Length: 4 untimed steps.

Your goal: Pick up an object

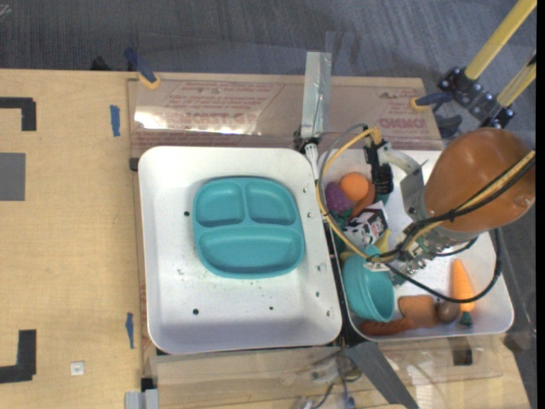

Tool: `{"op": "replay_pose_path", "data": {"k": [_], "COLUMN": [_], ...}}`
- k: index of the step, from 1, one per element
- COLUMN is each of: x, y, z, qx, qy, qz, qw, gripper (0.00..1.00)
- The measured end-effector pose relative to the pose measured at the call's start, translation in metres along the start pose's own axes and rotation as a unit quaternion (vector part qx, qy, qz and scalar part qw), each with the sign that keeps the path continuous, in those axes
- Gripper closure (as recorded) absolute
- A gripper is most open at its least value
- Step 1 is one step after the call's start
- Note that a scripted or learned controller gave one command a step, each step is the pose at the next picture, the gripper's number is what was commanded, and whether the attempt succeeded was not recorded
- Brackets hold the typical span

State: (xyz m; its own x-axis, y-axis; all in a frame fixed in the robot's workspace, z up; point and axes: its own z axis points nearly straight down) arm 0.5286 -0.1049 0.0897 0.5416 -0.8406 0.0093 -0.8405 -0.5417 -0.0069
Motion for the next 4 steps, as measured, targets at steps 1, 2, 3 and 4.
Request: {"op": "replay_pose_path", "data": {"k": [1, 2, 3, 4], "x": [-0.018, 0.008, 0.035, 0.007], "y": [0.006, -0.017, -0.066, 0.025], "z": [-0.001, 0.000, 0.001, 0.000], "qx": [0.002, 0.000, 0.002, -0.001], "qy": [0.000, -0.003, -0.002, -0.002], "qz": [0.076, 0.180, 0.283, 0.204], "qw": [0.9971, 0.9837, 0.9591, 0.9789], "gripper": [1.00, 1.00, 1.00, 1.00]}}
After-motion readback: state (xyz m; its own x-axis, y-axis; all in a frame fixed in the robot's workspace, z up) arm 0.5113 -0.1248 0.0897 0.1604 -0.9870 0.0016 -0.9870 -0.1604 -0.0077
